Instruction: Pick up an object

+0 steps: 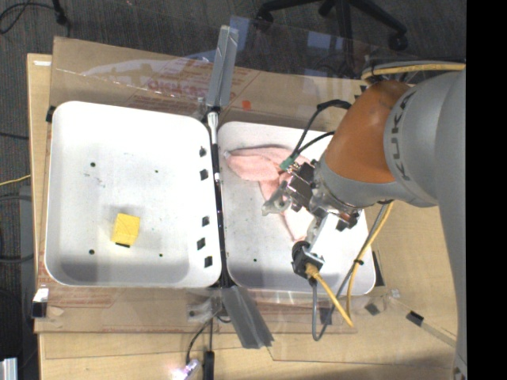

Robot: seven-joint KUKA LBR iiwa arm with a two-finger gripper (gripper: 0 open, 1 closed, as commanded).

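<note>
Grey KUKA arm (412,145) with orange band enters from 3 o'clock, wrist over the right shallow white bin (261,279). Two-finger gripper (279,200) sits low at the bin's middle, right against a soft pink crumpled cloth (255,165) that spreads toward 10 o'clock of the gripper; grip state: cannot tell, wrist hardware blocks it. Small yellow square sponge block (126,229) lies in the left shallow white bin (71,133), toward its 7 o'clock corner, well apart from the gripper. Yellow cable (337,295) hangs off the wrist toward 5 o'clock.

Office chair base (341,10), dark carpet (142,6)
</note>
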